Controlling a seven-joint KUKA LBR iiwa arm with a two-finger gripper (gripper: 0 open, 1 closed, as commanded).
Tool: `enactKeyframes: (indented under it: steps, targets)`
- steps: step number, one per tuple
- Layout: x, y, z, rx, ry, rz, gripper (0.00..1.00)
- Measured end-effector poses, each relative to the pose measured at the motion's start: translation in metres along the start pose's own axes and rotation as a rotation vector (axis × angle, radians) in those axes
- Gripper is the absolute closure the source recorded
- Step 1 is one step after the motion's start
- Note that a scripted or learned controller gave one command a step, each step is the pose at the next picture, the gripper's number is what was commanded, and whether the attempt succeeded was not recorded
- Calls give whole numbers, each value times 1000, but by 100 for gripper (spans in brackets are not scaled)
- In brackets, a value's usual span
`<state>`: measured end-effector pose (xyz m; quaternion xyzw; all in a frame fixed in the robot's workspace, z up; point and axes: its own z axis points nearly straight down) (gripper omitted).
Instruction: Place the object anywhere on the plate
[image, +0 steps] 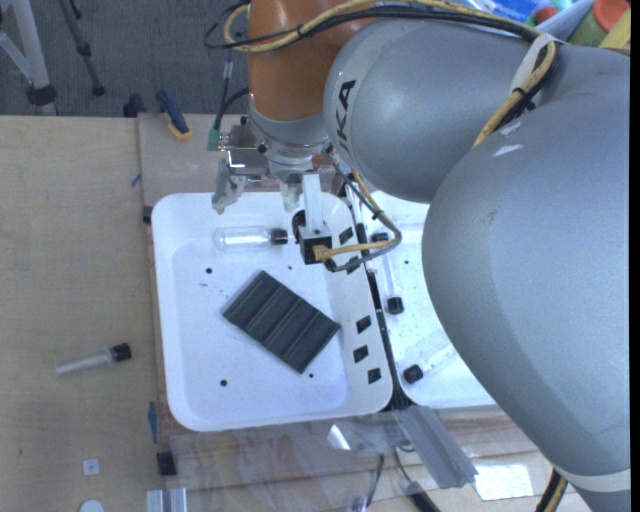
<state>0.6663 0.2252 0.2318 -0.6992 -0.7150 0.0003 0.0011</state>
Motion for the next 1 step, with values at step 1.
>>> enactKeyframes:
  steps: [1]
  targets:
    - [0, 0, 0, 0, 0, 0, 0]
